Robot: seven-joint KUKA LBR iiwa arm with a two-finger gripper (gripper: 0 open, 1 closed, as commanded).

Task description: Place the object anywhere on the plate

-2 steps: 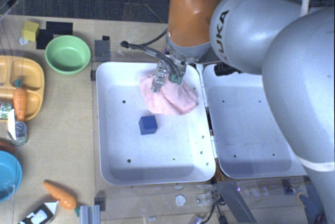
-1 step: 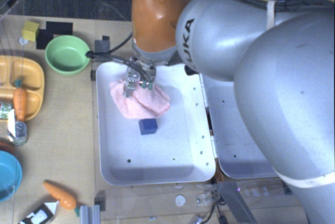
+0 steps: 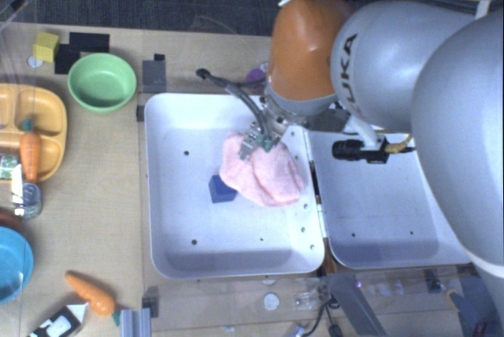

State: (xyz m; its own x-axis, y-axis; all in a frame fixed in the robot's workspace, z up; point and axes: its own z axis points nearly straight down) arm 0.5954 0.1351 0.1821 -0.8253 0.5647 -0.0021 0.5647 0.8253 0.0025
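In the left bin [image 3: 181, 249] lies a crumpled pink cloth [image 3: 268, 174], right of the middle. A small blue block [image 3: 222, 189] rests against the cloth's lower left edge. My gripper [image 3: 256, 142] hangs over the cloth's upper left corner, at or just above the fabric. The grey arm with its orange band [image 3: 307, 44] reaches in from the right and covers the bin's top right corner. A blue plate [image 3: 9, 263] sits on the bench at the far left edge, partly cut off.
On the bench left of the bins are a green bowl [image 3: 101, 81], a yellow divided tray [image 3: 35, 119] holding a carrot [image 3: 30, 156], and a second carrot [image 3: 91, 294] near the front. The right bin [image 3: 386, 241] lies partly under the arm.
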